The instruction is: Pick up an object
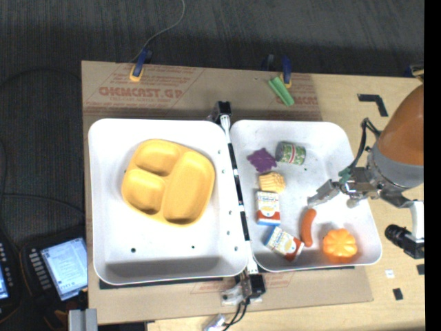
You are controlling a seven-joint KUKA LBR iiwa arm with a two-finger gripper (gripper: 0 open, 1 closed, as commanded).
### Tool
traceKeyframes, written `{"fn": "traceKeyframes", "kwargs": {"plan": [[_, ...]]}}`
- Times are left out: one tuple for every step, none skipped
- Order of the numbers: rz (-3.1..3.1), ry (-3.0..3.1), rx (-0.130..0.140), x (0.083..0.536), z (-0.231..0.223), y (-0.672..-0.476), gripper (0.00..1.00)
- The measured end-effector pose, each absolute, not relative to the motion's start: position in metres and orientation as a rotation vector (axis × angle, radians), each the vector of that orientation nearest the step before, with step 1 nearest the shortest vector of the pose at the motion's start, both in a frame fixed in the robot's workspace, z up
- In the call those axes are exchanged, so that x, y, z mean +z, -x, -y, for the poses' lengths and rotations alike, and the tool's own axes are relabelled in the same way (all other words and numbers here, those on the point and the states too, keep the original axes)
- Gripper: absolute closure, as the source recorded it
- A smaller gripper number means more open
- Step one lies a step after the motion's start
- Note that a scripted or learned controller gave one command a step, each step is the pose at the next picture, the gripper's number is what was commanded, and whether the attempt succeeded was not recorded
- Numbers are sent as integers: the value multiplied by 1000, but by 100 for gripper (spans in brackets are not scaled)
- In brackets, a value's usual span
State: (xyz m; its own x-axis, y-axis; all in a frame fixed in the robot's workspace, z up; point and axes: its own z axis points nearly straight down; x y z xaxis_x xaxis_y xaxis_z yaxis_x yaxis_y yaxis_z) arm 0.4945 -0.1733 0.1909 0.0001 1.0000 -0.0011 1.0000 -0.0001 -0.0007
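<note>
Camera view: the gripper (324, 195) hangs over the right bin (324, 131), fingers spread and holding nothing. A sausage (308, 226) lies just below it, beside an orange pumpkin (340, 245).

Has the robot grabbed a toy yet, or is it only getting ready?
Done: the gripper has reached over the right bin. In hand: nothing; it hovers just above the sausage. Left: closing on a toy and lifting it.
</note>
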Motion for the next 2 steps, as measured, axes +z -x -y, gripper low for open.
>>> {"fn": "traceKeyframes", "kwargs": {"plan": [[-2217, -2217, 8, 94, 109, -487, 0], [-2210, -2212, 15, 107, 110, -490, 100]]}}
